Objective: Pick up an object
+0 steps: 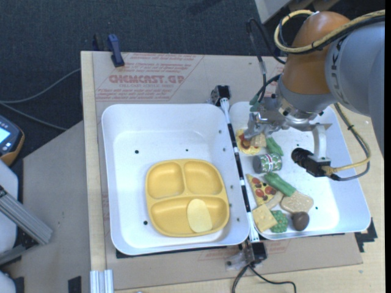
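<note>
1. Gripper (261, 122): hanging over the far-left corner of the right bin (348, 215); whether its jaws are apart or together, I cannot tell.
2. Toy food (252, 140): lying just below it, not gripped.
3. Step: reaching; next move, judging by this, is lowering and closing.
4. Yellow plate (183, 194): sitting in the left bin (122, 139).

The far part of the right bin (348, 215) is covered by the arm (317, 47), which is cut off at the right edge. The gripper (261, 122) is blurred, and the small food items (278, 191) beneath cannot be identified with certainty.
</note>
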